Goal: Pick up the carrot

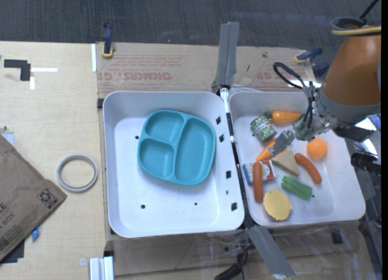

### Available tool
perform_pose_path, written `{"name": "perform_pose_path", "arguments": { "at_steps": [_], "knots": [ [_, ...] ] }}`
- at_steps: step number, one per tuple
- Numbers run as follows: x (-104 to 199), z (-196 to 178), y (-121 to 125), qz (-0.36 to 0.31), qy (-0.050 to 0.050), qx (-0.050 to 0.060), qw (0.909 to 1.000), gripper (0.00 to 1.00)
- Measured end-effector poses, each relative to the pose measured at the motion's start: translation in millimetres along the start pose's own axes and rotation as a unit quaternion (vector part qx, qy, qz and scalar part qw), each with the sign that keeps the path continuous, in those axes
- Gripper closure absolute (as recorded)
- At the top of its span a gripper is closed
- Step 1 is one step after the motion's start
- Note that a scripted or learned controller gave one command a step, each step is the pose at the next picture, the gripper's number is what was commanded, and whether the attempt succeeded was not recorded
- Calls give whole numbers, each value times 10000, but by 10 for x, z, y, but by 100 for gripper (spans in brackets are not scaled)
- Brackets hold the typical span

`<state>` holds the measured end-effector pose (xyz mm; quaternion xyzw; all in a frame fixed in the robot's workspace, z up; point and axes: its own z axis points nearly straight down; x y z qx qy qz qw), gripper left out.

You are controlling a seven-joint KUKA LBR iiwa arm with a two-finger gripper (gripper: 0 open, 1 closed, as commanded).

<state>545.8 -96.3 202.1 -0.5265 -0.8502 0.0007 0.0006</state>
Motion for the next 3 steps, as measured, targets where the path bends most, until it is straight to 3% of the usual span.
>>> {"name": "perform_pose_path", "arguments": {
  "at_steps": [1, 2, 3],
  "knots": [
    [-170, 1053, 40, -454, -40, -46, 9990, 0],
    [-165, 958, 47, -438, -27, -54, 9990, 100],
    [23, 106, 415, 1461, -7, -4, 9893, 100]
  ]
}}
